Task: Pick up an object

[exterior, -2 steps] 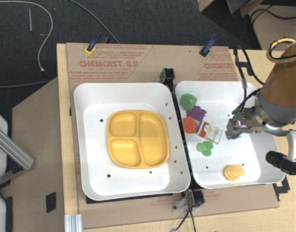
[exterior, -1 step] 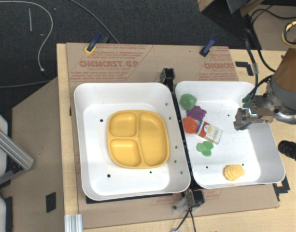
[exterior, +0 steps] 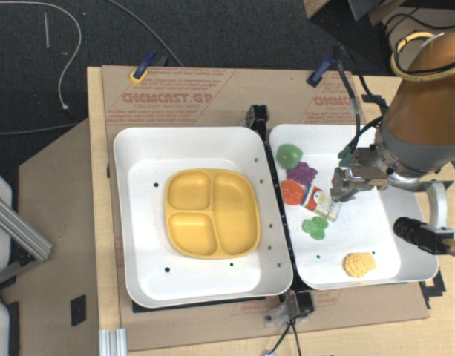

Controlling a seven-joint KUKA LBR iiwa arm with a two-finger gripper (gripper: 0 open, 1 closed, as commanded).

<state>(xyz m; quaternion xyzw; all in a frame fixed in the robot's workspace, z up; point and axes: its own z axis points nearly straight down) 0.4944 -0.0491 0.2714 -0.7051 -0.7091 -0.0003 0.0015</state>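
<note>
Gripper [exterior: 335,193] hangs low in the right bin [exterior: 383,269], over a small carton [exterior: 317,201]; grip state: cannot tell. Carton looks light, crushable; grasp across its narrow sides.

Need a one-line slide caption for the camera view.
End effector low over toy food clustered in the right bin; yellow divided plate sits in the left bin.

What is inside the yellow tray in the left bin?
The tray has three compartments, all showing bare yellow. Nothing covers it; the hand is over the right bin.
</note>
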